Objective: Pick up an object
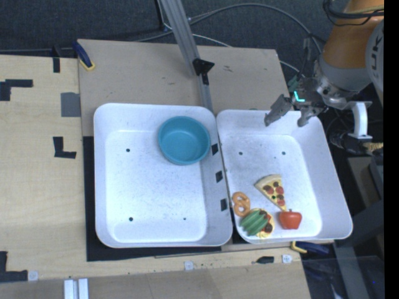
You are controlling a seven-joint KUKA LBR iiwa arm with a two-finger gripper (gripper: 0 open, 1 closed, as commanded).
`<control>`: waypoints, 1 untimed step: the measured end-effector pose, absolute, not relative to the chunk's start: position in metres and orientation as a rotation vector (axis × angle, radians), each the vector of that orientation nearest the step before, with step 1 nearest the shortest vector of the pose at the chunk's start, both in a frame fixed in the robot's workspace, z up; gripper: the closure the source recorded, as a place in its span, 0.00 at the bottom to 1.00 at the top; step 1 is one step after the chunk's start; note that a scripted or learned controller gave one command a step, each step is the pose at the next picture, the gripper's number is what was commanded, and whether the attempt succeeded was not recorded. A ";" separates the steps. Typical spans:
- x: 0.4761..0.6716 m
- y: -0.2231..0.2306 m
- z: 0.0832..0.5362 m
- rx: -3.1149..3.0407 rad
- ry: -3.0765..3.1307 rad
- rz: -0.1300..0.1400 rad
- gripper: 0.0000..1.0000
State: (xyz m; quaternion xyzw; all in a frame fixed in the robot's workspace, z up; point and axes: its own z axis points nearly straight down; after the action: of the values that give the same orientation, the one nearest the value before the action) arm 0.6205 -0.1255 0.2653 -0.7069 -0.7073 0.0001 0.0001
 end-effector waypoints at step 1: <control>0.620 -0.125 0.265 -2.221 -2.222 0.001 0.00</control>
State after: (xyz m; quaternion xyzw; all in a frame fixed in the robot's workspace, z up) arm 0.6204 -0.1255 0.2652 -0.7069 -0.7073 0.0002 0.0002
